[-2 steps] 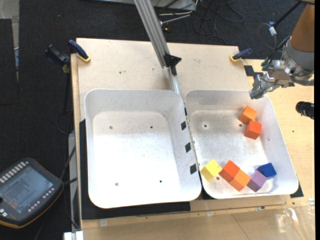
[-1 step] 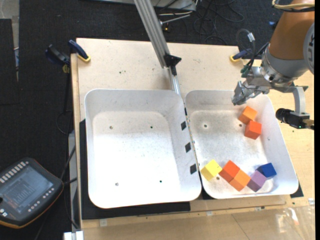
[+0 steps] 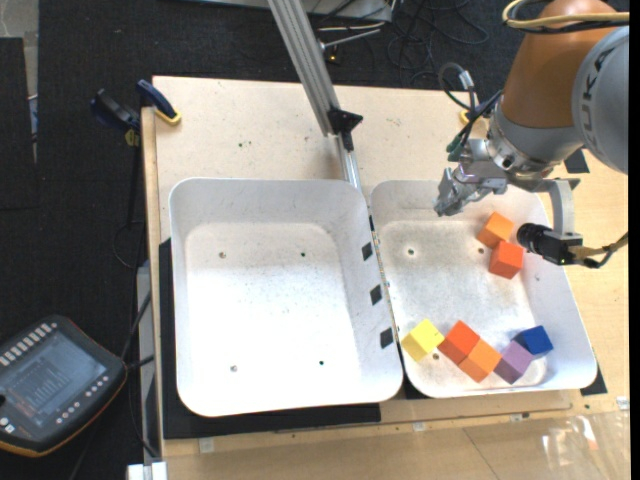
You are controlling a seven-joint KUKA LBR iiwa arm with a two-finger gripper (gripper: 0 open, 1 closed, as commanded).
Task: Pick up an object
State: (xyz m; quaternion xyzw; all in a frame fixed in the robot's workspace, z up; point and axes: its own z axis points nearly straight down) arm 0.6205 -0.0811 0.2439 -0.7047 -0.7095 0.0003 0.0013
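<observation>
Cubes [image 3: 462,340], matte and blocky, cluster in smooth white bin [image 3: 570,298].

- Right bin [image 3: 560,298] lies beside the left bin [image 3: 200,268], touching it.
- Two blocks [image 3: 501,246] sit near the right bin's far right side.
- Five blocks [image 3: 478,348] cluster along its near edge.
- Gripper [image 3: 452,196] hangs over its far edge.

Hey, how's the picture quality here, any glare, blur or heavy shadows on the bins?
Camera view: lighting is even and soft; the two shallow white bins, left and right, look bright but not washed out; the small coloured blocks stay sharp, casting faint shadows; the claw looks slightly soft, its detail hard to read.
</observation>
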